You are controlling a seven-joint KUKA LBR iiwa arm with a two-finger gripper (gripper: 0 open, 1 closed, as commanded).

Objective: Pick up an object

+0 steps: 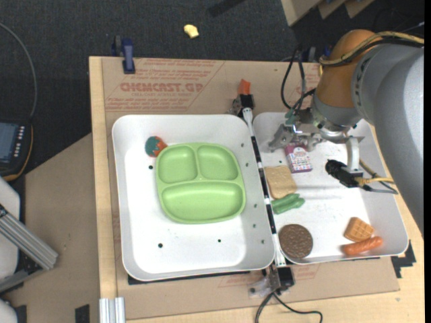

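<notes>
Two shallow white bins sit side by side in the camera view. The left bin (128,180) holds a green divided plate (200,207) and a small red-and-green toy (155,146) at its far corner. The gripper (294,140) is low over the far end of the right bin (337,204), directly above a small pink box (298,160) and close enough that they may be touching. Whether the gripper is spread or closed I cannot tell, nor whether it has any grip on the box.

My judgement: this is the reach-and-grasp step, with the lift not yet made. The next move calls for closing squarely on the box without nudging the tan cracker (278,179) just beside it. A green pod (287,202), a brown disc (296,241) and an orange waffle piece (358,229) lie nearer the front, well apart from the gripper.

Red print on the brown board (101,113) reads "CHEMCAST GP"; the smaller lines and the box's label are too small to read.
</notes>
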